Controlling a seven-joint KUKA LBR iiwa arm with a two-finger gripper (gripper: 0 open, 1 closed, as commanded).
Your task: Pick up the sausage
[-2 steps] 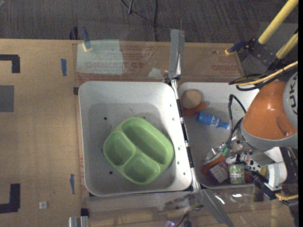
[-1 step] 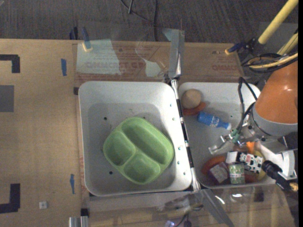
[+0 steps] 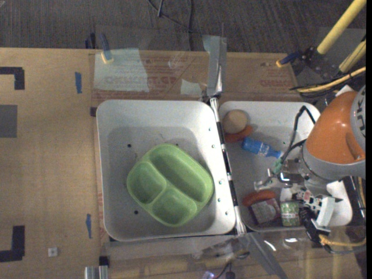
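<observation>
A green tray (image 3: 170, 183) in a white bin (image 3: 110, 156); a blue bottle (image 3: 260, 148), and what looks like a reddish sausage (image 3: 260, 197).

We see a green tray (image 3: 170, 183) with three compartments lying tilted in the left bin (image 3: 110, 156). In the right bin (image 3: 261, 110) a tan ball (image 3: 235, 121) sits at the far corner on something orange (image 3: 239, 135), with a blue bottle (image 3: 260, 148) just beside it.

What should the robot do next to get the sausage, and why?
Probably lower the gripper a little toward the sausage. The gripper sits just above it in the right bin, and the reddish sausage lies on the bin floor beside some small packets, not between the fingers.
</observation>
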